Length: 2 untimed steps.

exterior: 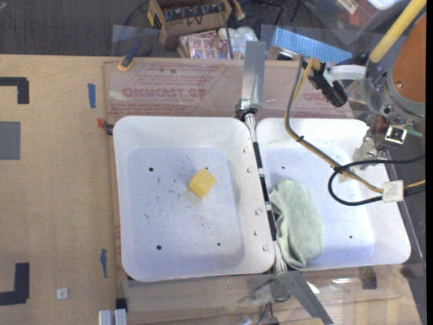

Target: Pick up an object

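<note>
step: approach, nothing grasped yet | gripper (371, 147) at far right edge over right bin (352, 242) — cannot tell its state | candidates: yellow block (201, 183) alone in middle of left bin (135, 141); pale green cloth (298, 222) crumpled against left wall of right bin | next: choose one target — descend straight over it, well centred

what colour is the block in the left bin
Yellow; the block shows in the camera view.

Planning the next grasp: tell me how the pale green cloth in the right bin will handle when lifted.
The green cloth lies crumpled against the right bin wall, so it is probably floppy and would drape. It looks light, and unlikely to roll.
</note>
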Tool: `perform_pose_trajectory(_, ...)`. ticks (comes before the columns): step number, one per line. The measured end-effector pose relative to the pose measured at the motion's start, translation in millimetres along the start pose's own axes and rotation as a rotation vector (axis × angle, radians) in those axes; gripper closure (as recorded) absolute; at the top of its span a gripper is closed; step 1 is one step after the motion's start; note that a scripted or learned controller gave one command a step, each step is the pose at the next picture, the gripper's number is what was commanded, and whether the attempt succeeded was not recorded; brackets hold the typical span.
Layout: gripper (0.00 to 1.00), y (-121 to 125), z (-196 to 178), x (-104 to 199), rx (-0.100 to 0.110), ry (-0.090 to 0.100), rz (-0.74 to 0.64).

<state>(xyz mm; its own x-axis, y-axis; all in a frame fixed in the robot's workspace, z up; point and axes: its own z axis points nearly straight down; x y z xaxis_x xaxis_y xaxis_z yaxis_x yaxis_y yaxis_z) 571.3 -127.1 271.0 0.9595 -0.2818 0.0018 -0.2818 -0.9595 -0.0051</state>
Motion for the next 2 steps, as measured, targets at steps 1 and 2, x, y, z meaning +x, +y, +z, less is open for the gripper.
perform_pose_trajectory(1, 1.00, 57, 50, 14, -0.001, 0.000, -0.019)
perform_pose_trajectory(2, 1.00, 84, 67, 28, 0.000, 0.001, -0.077)
